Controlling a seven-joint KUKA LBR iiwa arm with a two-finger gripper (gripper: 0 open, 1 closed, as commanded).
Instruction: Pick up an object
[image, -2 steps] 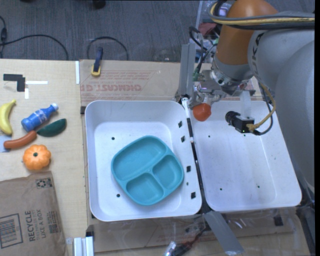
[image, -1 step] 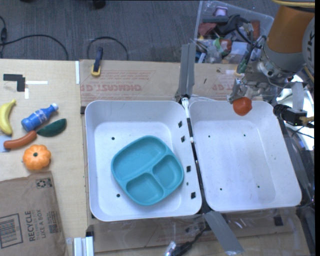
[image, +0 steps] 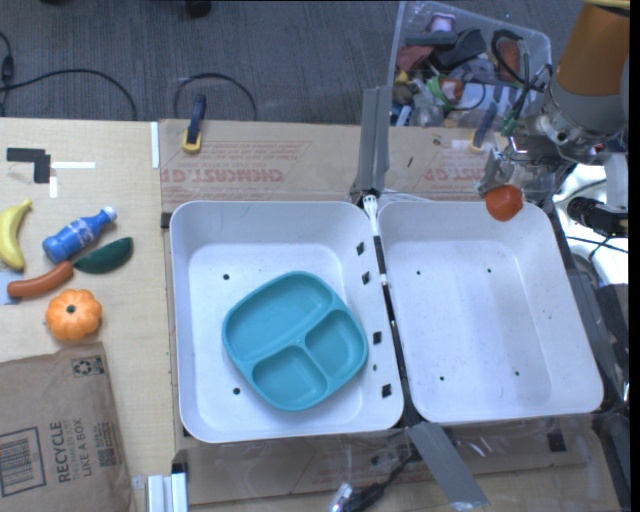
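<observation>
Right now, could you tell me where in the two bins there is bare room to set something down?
The right bin has bare floor from wall to wall; the gripper hangs over its far rim with an orange-red ball beneath it. In the left bin, the teal divided plate fills the middle, leaving bare strips along the far wall and left wall.

Two white bins (image: 285, 420) sit side by side, both below and left of the gripper (image: 503, 185). One teal divided plate (image: 293, 340) lies in the farther bin. One orange-red ball (image: 504, 203) sits right at the gripper. Far to its left: one banana (image: 13, 235), one blue bottle (image: 78, 234), one sausage (image: 40, 282), one small pumpkin (image: 73, 314).
</observation>
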